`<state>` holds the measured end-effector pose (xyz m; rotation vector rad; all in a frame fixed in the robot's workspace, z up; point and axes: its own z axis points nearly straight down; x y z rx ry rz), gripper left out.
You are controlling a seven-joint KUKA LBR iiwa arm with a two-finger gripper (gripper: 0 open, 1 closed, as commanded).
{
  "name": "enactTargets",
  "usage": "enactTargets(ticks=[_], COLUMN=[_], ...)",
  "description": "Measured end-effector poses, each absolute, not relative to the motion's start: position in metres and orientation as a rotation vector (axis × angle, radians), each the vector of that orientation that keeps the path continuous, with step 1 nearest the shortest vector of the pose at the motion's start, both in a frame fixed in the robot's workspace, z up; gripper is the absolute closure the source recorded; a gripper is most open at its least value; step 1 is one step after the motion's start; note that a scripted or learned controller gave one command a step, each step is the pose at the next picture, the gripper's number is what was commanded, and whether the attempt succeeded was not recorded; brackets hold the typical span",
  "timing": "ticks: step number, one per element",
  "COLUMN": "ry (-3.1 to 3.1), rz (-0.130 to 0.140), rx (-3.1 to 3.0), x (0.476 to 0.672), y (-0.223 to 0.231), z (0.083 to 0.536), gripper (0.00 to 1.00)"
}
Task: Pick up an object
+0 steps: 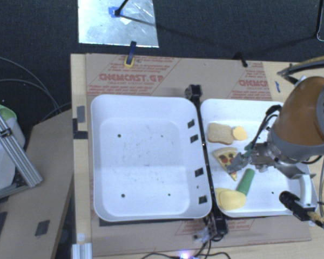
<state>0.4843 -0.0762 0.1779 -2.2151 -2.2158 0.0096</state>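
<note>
pizza slice (225, 157) under fingers (238, 161) of arm (305, 120) low over right bin (264, 106)

We see a toast slice (220, 133), yellow round piece (240, 133), pizza slice (227, 158), green cylinder (245, 181) and yellow lump (230, 198) in the right bin (259, 109).

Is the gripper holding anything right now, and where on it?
Cannot tell. The gripper sits at the pizza slice, by the green cylinder, but no grasp is visible.

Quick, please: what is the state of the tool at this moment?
Tool: cannot be told; it is low in the right bin, at the pizza slice.
</note>
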Motion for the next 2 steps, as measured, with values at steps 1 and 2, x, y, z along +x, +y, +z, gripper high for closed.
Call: enactTargets(ticks=[1, 2], ry=[-2.228, -2.233], rz=[-0.009, -0.009], rx=[-2.218, -2.214], x=[0.573, 0.529], y=[-0.096, -0.044], z=[0.082, 0.190], gripper=[0.00, 0.00])
